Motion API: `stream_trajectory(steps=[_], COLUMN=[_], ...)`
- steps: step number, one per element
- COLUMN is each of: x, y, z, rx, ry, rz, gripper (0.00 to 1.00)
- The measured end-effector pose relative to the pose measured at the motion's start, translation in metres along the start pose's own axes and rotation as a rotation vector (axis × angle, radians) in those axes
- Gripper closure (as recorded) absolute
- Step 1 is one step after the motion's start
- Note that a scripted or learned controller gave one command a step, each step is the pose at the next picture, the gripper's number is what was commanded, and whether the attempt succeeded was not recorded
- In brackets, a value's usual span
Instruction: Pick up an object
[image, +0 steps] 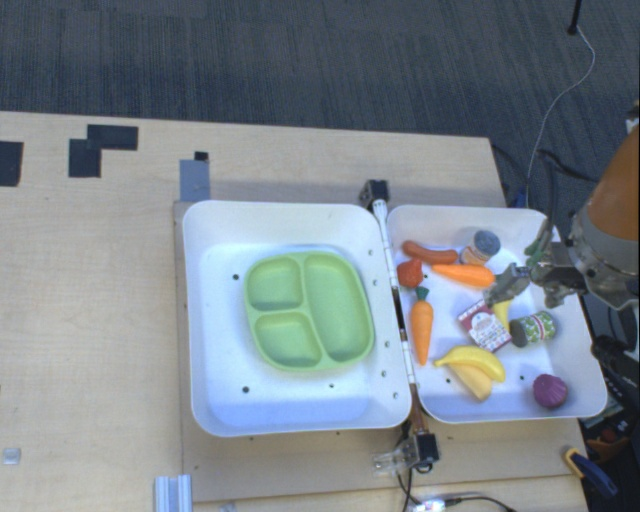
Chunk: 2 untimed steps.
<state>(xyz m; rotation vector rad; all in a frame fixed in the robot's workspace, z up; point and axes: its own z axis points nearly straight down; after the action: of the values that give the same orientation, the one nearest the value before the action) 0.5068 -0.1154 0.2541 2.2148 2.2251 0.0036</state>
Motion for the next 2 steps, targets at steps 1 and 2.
stream_trajectory(steps=[1, 2], x=[-0.002, 0.003], y=[0.022, -0.014], z=[0.12, 0.164], rx=[0.004, -0.021], ry=[0.001, -0.009], rz=[0.002, 0.003], gripper=[0.0, 0.0])
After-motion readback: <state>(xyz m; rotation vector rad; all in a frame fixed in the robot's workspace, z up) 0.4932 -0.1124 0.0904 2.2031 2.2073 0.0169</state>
